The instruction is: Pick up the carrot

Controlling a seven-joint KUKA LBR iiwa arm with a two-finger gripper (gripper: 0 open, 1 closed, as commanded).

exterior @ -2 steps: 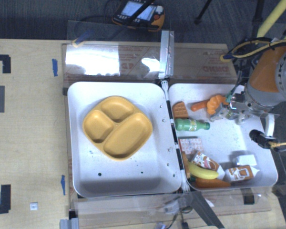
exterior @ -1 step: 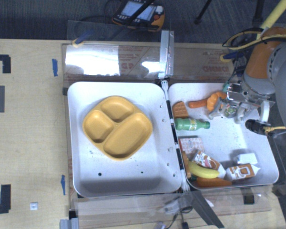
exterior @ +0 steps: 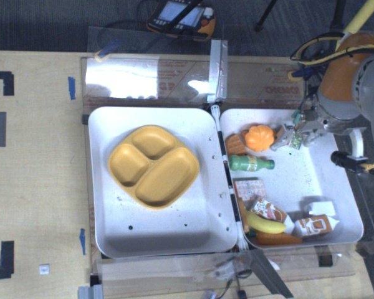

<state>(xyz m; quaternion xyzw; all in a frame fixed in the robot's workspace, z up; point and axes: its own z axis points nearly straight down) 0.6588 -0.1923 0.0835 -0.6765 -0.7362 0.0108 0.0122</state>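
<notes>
The carrot (exterior: 276,238) is a long orange piece lying flat along the front wall of the right bin (exterior: 336,185). A yellow banana (exterior: 266,225) lies right against its far side and partly covers it. My gripper (exterior: 295,136) reaches in from the right and hangs over the bin's far part, just right of a round orange pumpkin-like toy (exterior: 259,137). It is well away from the carrot, with most of the bin's length between them.
A green bottle (exterior: 252,163), a brown toy (exterior: 235,144), a printed packet (exterior: 249,190), a snack wrapper (exterior: 269,211), a small carton (exterior: 316,225) and a white block (exterior: 321,207) share the right bin. The left bin (exterior: 106,217) holds a yellow divided plate (exterior: 153,165).
</notes>
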